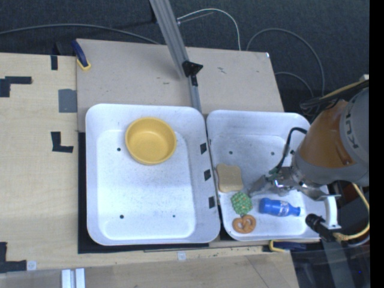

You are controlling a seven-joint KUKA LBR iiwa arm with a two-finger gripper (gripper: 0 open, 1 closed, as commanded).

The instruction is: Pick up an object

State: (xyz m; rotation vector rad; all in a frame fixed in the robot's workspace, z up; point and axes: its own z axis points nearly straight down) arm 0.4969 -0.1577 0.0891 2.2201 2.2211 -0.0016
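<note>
pretzel [244,224], blue bottle [278,208], jaws [259,186] near green object [242,202]

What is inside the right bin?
The right bin holds a tan sponge, a green object, a pretzel and a blue bottle. The arm covers its right side.

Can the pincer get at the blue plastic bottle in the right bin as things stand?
Probably yes. The pincer hangs low in the right white bin, just up-left of the blue plastic bottle, which lies on its side. Nothing covers it; the green knobbly toy and brown pretzel lie beside it, apart.
</note>
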